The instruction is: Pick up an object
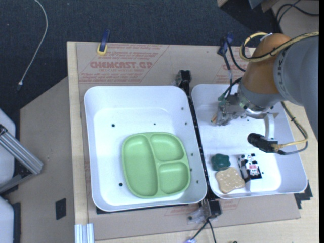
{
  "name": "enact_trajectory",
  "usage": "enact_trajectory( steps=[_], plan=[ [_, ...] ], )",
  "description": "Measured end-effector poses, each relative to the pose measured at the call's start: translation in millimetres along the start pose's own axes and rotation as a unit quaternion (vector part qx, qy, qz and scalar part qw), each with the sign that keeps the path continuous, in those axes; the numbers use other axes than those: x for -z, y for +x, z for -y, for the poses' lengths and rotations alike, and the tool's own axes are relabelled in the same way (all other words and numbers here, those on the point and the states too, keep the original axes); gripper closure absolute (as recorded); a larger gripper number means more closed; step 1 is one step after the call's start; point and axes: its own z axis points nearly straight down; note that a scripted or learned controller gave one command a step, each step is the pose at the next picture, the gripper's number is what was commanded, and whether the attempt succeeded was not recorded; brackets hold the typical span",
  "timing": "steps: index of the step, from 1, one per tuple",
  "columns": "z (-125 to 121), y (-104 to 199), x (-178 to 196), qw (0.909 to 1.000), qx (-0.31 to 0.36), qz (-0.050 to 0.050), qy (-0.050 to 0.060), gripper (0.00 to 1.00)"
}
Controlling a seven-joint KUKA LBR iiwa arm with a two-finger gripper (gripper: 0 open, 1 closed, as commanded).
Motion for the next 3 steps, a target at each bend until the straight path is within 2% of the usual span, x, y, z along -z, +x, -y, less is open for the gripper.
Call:
enact_trajectory(
  steps=[1, 3],
  plan=[
    [3.6, -0.4, 62.9, 1.0, 0.001, 0.001, -0.003, 1.0],
    [3.5, 1.8, 145.6, 1.0, 0.001, 0.001, -0.002, 1.0]
  ],
)
